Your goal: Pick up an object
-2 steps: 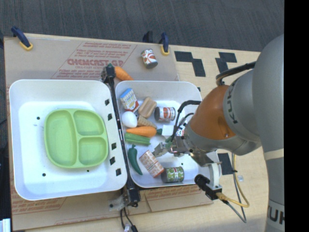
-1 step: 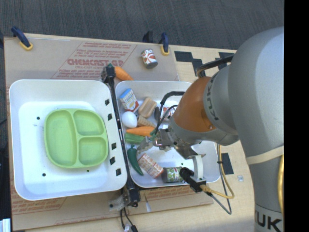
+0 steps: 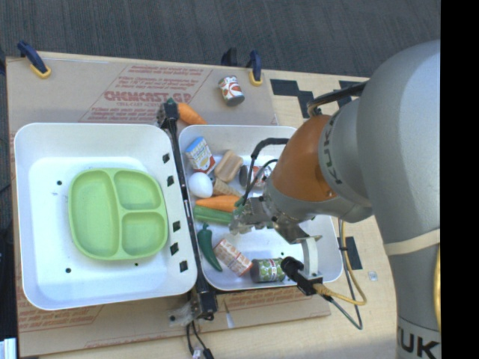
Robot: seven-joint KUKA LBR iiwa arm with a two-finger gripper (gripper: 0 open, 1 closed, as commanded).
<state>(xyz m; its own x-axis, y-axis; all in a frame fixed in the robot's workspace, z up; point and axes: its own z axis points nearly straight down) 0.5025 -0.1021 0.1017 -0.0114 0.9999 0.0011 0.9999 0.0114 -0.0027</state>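
Tool low in right bin over carrot; grip state unclear.

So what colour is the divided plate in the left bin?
Light green, the divided plate, seen clearly in the camera view.

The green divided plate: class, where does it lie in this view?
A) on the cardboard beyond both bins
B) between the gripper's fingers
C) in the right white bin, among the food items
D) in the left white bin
D: the green divided plate lies flat on the floor of the left white bin, apart from the food items crowding the right bin.
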